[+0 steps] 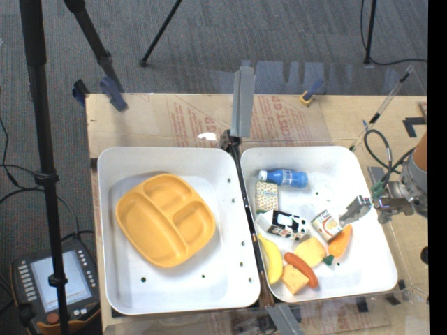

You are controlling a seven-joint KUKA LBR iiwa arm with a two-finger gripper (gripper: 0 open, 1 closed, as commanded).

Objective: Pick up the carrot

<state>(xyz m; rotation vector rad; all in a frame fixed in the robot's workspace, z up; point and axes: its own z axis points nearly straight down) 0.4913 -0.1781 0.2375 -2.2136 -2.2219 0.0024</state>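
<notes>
- Two white bins sit before you; the carrot (340,243) lies in the right bin (363,169), near its right wall.
- Your hand (355,211) hovers just above the carrot; whether it's clenched, you cannot tell.

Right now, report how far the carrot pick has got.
Done: the gripper has reached into the right bin, just above the carrot. In hand: nothing; the carrot lies on the bin floor beside the small carton. Left: descend, close on the carrot and lift it.
</notes>
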